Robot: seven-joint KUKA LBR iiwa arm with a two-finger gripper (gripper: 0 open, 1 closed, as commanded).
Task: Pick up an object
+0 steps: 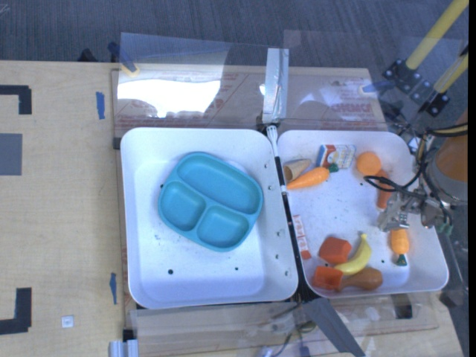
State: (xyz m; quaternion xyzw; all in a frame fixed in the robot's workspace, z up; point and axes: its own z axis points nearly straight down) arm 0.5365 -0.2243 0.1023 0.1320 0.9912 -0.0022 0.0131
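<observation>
Camera view finds the metal two-finger gripper (pixel 392 218) low in the right white bin (pixel 435 280), just above a small orange carrot (pixel 399 242); its spread cannot be told. Descending off-centre could nudge it aside.

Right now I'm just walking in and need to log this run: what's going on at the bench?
A grey arm reaches in from the right, its gripper low over the right bin, among toy foods. A small carrot lies just below it, a banana and red block sit nearer the front, and a bigger carrot lies near the divider. I can't see anything held. The left bin holds a blue divided plate.
</observation>
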